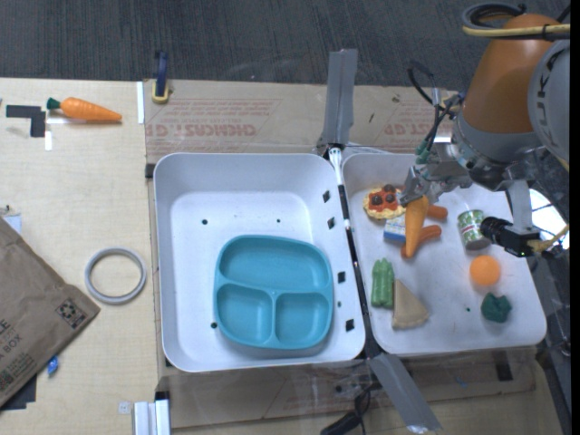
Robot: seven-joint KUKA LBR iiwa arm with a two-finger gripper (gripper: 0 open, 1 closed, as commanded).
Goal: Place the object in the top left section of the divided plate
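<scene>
Hovering over the right bin (535, 320), my claw (424, 187) sits above a toy carrot (415, 227); its opening I cannot tell. Toys crowd just below it, risking a wrong grab. The blue plate (272, 291) lies far to its left.

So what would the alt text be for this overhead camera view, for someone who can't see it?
A grey and orange robot arm reaches over the right white bin, which holds toy foods including a carrot, a can and an orange ball. The left white bin holds a blue divided plate.
</scene>
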